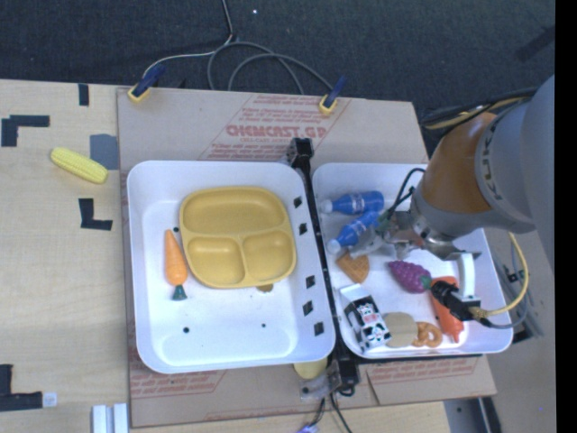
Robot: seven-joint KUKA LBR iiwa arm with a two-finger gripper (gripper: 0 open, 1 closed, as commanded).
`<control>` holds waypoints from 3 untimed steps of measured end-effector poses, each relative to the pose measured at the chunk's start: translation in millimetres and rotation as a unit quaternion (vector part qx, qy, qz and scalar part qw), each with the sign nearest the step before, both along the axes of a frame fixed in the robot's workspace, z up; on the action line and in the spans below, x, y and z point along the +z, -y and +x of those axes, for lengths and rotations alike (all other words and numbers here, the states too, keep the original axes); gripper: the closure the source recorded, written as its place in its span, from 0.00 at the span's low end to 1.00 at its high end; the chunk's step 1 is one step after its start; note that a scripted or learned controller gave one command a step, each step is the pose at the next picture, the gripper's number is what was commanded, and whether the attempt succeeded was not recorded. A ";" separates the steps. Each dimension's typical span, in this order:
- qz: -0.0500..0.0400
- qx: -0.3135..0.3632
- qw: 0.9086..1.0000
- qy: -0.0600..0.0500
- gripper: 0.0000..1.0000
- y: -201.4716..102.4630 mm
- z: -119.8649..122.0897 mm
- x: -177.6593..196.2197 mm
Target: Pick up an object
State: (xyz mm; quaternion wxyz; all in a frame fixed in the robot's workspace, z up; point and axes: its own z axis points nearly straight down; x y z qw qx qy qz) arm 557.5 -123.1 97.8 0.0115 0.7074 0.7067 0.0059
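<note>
My gripper (394,234) reaches low into the right bin (491,269), under the grey arm with its orange band. It sits just right of two blue bottles (354,204) (351,234) and above a purple bunch of grapes (409,275). An orange wedge (353,266) lies left of the grapes. Nearer the bin's front are a black-and-white carton (367,320), a pretzel (425,334) and a red-orange toy (446,307). I see nothing lifted clear of the bin.
The left bin (225,336) holds a yellow divided plate (239,235) and a toy carrot (175,258). A yellow corn cob (78,165) lies on the bench at far left. Cables run behind the bins, and a black divider separates them.
</note>
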 end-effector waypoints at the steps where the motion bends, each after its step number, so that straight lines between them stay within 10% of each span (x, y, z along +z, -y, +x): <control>1: 0.003 -0.002 1.000 0.006 0.00 17.5 -42.3 -1.9; 2: 0.002 -0.001 1.000 -0.010 0.00 75.7 -54.5 41.9; 3: 0.001 -0.001 1.000 -0.005 0.00 29.8 -66.0 -8.3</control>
